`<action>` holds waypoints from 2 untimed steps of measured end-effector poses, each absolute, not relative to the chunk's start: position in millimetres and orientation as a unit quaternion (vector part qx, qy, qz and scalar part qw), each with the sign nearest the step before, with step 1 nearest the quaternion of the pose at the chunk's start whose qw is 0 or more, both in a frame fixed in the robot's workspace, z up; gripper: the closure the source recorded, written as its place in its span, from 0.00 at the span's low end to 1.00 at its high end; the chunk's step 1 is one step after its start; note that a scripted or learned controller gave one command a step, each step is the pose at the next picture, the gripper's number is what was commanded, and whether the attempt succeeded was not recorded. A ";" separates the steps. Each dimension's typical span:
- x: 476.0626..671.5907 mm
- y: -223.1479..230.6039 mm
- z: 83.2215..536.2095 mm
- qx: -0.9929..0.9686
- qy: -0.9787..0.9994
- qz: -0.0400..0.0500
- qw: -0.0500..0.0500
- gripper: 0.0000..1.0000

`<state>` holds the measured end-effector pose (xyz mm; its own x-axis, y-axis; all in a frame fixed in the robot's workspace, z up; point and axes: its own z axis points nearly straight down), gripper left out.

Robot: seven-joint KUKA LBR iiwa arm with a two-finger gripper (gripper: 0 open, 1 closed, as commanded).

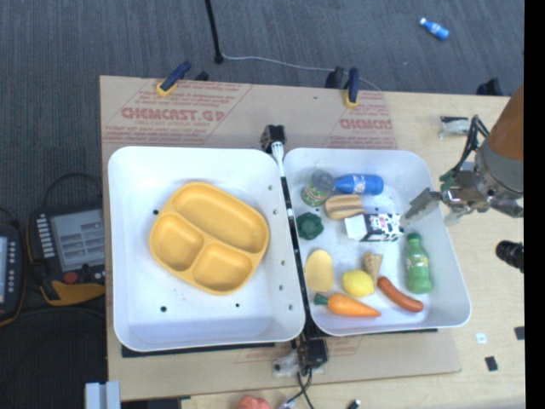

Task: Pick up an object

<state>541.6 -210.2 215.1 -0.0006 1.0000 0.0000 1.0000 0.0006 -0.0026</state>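
On the bench (170,126), the right bin (443,245) holds toy food. The hand (423,203) hovers at its right rim, fingers spread, holding nothing. The green bottle (416,264) stands just below it, long axis upright in view.

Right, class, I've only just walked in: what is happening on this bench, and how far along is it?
A robot arm reaches in from the right, its gripper hovering over the right bin, close to a small black-and-white carton. Nothing is between its fingers, so no pick has happened yet. That bin also holds toy food: a green bottle, a carrot, a lemon and a blue bottle. The left bin holds a yellow divided plate.
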 end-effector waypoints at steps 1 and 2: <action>517.6 -212.7 102.7 -0.706 -0.708 -0.001 0.002 0.00; 494.6 -204.7 94.6 -0.708 -0.706 -0.007 -0.017 0.00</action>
<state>494.6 -204.7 94.6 0.0027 0.9999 -0.0136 0.9994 -0.0023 0.0345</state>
